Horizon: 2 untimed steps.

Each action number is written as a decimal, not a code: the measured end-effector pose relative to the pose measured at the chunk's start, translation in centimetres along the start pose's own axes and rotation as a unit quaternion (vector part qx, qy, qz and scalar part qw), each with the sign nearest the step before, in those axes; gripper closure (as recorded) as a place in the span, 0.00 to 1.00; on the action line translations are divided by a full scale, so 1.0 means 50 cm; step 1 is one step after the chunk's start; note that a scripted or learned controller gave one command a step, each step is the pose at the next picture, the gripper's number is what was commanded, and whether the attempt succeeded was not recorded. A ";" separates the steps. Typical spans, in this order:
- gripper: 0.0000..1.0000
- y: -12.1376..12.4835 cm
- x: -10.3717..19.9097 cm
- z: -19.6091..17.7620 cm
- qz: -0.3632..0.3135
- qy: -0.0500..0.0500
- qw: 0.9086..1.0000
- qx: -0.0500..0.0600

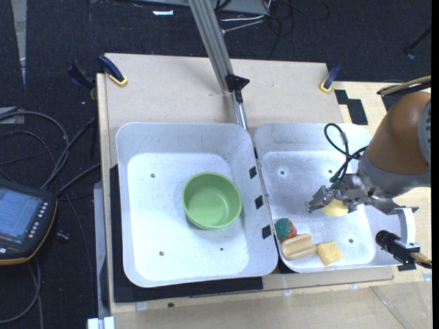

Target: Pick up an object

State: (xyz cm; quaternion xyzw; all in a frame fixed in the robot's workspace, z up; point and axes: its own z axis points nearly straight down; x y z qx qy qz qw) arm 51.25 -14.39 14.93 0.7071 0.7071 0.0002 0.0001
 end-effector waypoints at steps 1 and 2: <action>1.00 0.007 -0.002 -0.124 0.000 -0.001 1.000 -0.002; 1.00 0.008 -0.002 -0.180 0.000 0.000 1.000 -0.001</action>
